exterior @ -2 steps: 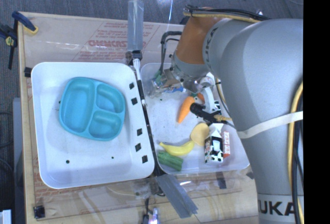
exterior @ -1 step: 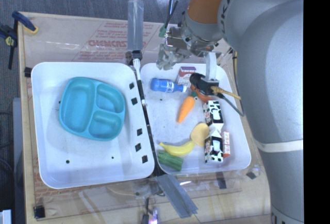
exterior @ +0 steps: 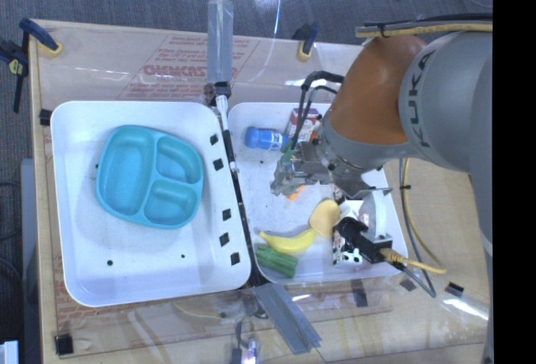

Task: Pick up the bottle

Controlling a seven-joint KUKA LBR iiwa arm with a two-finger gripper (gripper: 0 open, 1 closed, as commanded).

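Observation:
A small blue bottle [exterior: 263,138] lies on its side in the far left part of the right bin [exterior: 251,115]. My gripper [exterior: 288,176] hangs low over the middle of that bin, just to the near right of the bottle and apart from it. Nothing shows in its grasp. The grey arm with its orange band covers the far right part of the bin.
At the near side of the right bin lie a banana [exterior: 286,241], a green object [exterior: 276,260], a yellow rounded toy [exterior: 325,217] and a black-and-white toy [exterior: 352,249]. A small orange bit [exterior: 293,194] sits under the gripper. The left bin [exterior: 75,270] holds a blue divided plate [exterior: 151,176].

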